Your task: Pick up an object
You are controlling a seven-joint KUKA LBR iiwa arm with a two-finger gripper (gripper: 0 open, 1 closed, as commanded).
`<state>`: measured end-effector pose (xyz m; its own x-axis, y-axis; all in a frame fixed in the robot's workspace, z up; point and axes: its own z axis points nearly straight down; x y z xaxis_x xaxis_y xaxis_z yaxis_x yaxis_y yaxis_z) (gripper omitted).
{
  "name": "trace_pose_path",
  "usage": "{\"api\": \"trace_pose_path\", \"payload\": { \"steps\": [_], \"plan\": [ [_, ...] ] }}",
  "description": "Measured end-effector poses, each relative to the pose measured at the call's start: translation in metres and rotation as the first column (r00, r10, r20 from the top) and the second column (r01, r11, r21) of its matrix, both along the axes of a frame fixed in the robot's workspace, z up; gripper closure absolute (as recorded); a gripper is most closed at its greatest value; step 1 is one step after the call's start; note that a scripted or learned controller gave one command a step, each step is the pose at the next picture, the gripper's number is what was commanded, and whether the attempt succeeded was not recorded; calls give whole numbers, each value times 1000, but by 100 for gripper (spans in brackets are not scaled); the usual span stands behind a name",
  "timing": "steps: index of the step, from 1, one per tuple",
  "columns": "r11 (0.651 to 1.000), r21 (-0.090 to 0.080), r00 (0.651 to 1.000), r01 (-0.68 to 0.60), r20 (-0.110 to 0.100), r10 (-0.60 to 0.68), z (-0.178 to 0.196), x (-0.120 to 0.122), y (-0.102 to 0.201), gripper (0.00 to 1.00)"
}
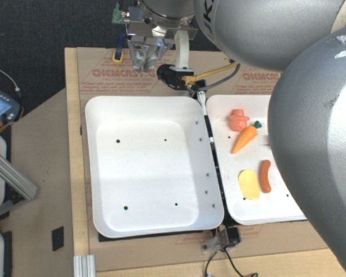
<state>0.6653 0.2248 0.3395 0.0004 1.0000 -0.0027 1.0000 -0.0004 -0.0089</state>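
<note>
My gripper [145, 62] hangs above the far edge of the left bin [104, 154], over the cardboard behind it. Its grey fingers point down and stand close together, with nothing seen between them. In the right bin [230, 209] lie a pink lumpy toy [238, 120], an orange carrot [244, 138] with a green tip, a yellow piece [249, 184] and a red-brown sausage [266, 175]. All of these lie well to the right of the gripper. The arm's big grey body hides the right part of that bin.
The two bins rest on a cardboard sheet [75, 154] with red print. A small clip and cable [222, 241] sit at the front between the bins. At the left, off the bench, are a blue device [0, 105] and a metal rail [11, 172].
</note>
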Motion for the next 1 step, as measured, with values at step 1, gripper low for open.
{"api": "trace_pose_path", "payload": {
  "steps": [1],
  "plan": [
    [1000, 6, 1000, -2, 18, 2, 107, 1, 0, 100]
  ]
}}
